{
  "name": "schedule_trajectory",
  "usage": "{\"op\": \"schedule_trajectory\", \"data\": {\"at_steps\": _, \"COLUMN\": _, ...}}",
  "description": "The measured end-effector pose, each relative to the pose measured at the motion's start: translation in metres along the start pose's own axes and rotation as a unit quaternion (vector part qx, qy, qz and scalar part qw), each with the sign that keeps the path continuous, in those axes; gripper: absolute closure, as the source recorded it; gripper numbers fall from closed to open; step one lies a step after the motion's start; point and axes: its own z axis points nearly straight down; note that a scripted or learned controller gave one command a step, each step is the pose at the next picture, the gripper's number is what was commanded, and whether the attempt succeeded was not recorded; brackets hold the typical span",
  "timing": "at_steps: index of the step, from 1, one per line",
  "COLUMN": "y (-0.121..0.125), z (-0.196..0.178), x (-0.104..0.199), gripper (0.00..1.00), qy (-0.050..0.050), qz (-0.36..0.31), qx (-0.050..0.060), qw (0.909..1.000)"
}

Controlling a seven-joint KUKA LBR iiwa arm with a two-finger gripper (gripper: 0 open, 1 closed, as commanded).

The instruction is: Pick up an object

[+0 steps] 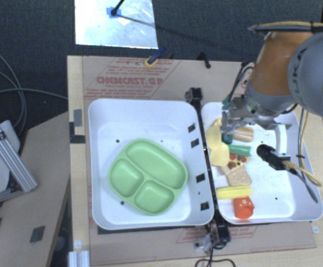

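Two white bins are set side by side on the table [47,160]. The left bin [145,118] is occupied by a green divided plate [147,174], which lies toward the bin's near edge. The end effector [229,131] is lowered into the right bin [281,196] near its far left corner, close above a pale yellow toy piece [217,152]. Whether it is spread or pressed together cannot be told. A tan bun [244,133] and a green piece [240,149] are seen just beside it. Along that bin's left edge, toward the near corner, a toast slice [239,177], a corn cob [234,192] and a red-orange piece [243,206] are lined up.
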Motion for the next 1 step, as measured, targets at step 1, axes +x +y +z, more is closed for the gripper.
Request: {"op": "schedule_trajectory", "data": {"at_steps": 1, "y": -0.0281, "z": -0.1756, "x": -0.0293, "gripper": 1.00, "qy": -0.002, "qz": 0.002, "qx": -0.008, "qw": 1.0000}}
